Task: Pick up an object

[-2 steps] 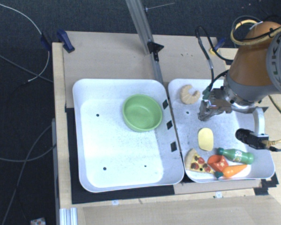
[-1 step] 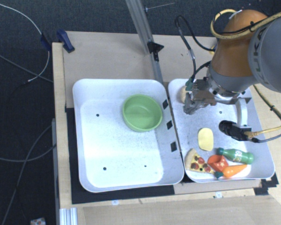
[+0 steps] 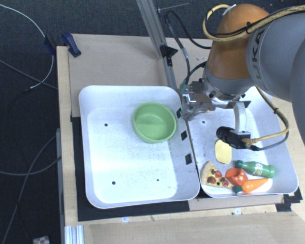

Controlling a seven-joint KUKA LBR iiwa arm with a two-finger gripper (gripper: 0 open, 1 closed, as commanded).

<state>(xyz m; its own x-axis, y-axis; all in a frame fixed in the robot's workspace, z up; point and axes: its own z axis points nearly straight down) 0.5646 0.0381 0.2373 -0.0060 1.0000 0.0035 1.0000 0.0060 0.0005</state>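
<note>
Camera view from above: the left bin [image 3: 99, 151] holds one upright green bowl [image 3: 153, 122] near its upper right corner. The right bin [image 3: 283, 162] holds a pale yellow piece [image 3: 223, 151], a pizza slice [image 3: 213, 176], a red toy vegetable [image 3: 236, 176], a green bottle [image 3: 255, 169] on its side and a carrot [image 3: 251, 185], clustered at its near edge. The gripper [image 3: 194, 103] hangs over that bin's upper left part, apart from them; whether it is open or closed cannot be told.
</note>
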